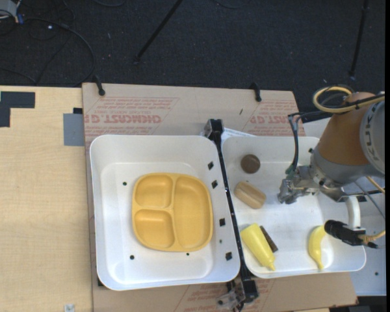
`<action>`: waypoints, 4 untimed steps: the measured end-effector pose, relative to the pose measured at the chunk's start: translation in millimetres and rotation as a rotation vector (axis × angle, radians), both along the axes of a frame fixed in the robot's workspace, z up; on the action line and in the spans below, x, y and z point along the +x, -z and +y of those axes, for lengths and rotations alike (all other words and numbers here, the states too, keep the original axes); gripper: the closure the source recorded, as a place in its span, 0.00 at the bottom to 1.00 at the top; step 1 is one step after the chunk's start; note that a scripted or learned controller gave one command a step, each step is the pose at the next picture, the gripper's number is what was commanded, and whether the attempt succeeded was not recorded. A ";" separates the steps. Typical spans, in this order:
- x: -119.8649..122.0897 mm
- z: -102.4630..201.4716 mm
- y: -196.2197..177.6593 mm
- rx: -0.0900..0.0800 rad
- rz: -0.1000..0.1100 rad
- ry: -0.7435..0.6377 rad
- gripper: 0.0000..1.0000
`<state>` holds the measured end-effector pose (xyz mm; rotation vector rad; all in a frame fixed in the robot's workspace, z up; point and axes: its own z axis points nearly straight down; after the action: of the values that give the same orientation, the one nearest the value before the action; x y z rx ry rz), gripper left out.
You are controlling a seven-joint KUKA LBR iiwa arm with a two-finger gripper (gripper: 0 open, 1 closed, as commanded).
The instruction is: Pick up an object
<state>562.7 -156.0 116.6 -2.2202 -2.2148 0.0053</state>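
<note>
My gripper (288,194) hangs over the middle of the right bin (292,265), with the orange-banded arm behind it to the right. Just left of it a tan wooden block (249,195) lies on the bin floor, a short gap away. A small brown round piece (250,164) sits further back. At the front lie a yellow oblong object (257,246), with a thin dark strip (268,238) against its right side, and a yellow banana (318,246) at the front right. I see nothing held by the gripper.
The left bin (110,174) holds a yellow divided plate (172,211). A black divider rail (223,194) runs between the two bins. Cardboard lies under the bins, with a wooden bench top to the left.
</note>
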 end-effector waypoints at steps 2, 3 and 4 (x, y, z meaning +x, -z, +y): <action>-4.9 -17.2 -107.1 -0.003 -0.010 -0.001 1.00; -4.5 -17.6 -123.6 -0.002 -0.006 -0.004 1.00; -2.9 40.4 -114.6 0.002 -0.003 -0.008 1.00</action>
<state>559.8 -115.6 231.2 -2.2120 -2.2238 0.0008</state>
